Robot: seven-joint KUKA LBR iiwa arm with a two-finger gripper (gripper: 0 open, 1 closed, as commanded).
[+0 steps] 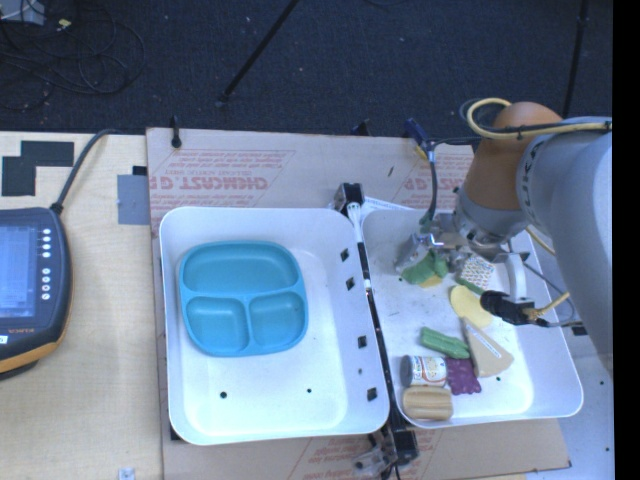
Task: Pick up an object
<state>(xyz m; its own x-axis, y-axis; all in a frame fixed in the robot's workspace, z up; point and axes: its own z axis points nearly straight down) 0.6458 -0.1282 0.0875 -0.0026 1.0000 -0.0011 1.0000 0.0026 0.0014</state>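
In the camera view the arm [545, 178] reaches in from the right and its hand [437, 251] is low in the upper part of the right bin [560, 398], right over a green toy [428, 268] that lies against a yellow piece [470, 304]. Whether the hand is spread or closed I cannot tell, since metal and toy blur together there; nothing can be seen clearly gripped.

The likely target is that green toy, near the bin's back left area. The other candidates sit closer to the camera: a green pod-shaped piece [445, 343], a tan wedge [487, 351], a small can [425, 370], a purple cluster [462, 376] and a bread roll [428, 403], all crowded together.

What could go wrong, as I judge it:
- The green toy is small and touches its yellow neighbour, so a closing grip may catch both or nudge one aside and close on nothing.
- The toy looks rounded and could squirt out when pinched.
- The hand is near the divider [362, 288] between the bins, so a sideways offset could strike the wall.

The left bin [200, 408] holds a blue divided plate [243, 297], well apart from the hand.
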